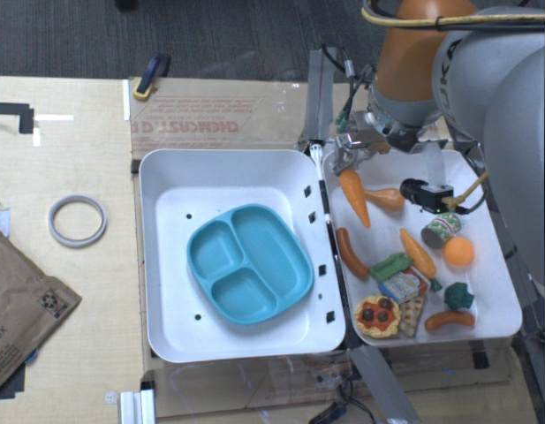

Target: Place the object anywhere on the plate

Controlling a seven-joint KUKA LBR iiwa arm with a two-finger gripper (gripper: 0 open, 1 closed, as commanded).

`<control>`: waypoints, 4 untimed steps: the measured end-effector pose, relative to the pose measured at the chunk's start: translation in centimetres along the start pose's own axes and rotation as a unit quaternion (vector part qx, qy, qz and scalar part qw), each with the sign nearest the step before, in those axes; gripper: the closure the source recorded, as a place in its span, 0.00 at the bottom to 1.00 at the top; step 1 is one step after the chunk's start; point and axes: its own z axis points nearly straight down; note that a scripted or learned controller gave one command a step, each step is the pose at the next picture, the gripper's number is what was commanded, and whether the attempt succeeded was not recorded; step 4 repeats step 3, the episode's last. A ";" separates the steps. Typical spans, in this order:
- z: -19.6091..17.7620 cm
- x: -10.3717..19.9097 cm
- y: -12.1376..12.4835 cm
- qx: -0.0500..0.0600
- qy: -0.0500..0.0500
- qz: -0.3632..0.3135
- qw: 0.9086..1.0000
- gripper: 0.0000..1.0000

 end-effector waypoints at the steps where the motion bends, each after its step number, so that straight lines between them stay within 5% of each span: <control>1: -2.8 5.6 -6.1 0.001 0.001 -0.019 1.000 1.00; 2: 0.5 16.3 -10.2 0.002 0.000 0.008 1.000 1.00; 3: 0.5 16.2 -10.2 0.002 0.000 0.008 1.000 0.00; 4: 0.5 16.2 -10.2 0.002 0.000 0.008 1.000 0.00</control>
